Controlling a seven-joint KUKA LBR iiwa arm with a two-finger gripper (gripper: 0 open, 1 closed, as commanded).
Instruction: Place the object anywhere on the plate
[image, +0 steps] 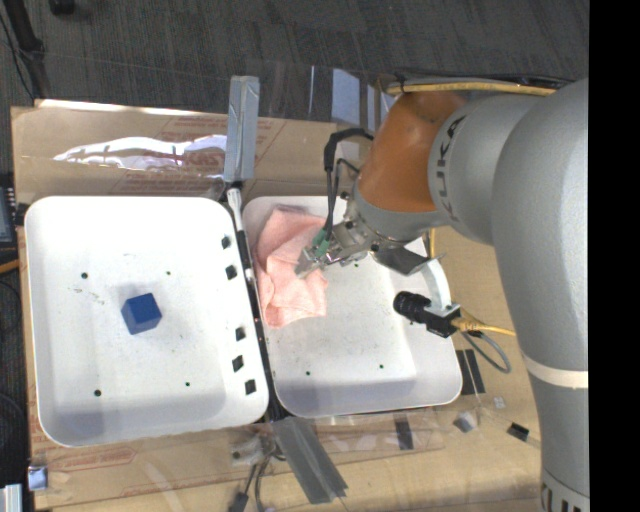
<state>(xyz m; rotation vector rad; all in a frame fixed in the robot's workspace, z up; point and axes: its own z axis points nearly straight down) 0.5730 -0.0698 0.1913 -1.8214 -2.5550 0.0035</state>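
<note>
A small blue cube (141, 312) lies alone in the left white bin (70, 380), a little left of its middle. In the right white bin (350, 345), a crumpled pink cloth (288, 280) is bunched against the upper left wall. My gripper (314, 256) hangs low over the cloth's right edge, touching it or just above it. The grey arm with its orange band reaches in from the upper right and hides the bin's far right corner.
A row of black clips (240, 330) runs down the divider between the two bins. Brown cardboard lies under both bins. Grey tape strips sit at the top and bottom of the divider. A crinkled clear plastic piece (140, 152) lies behind the left bin.
</note>
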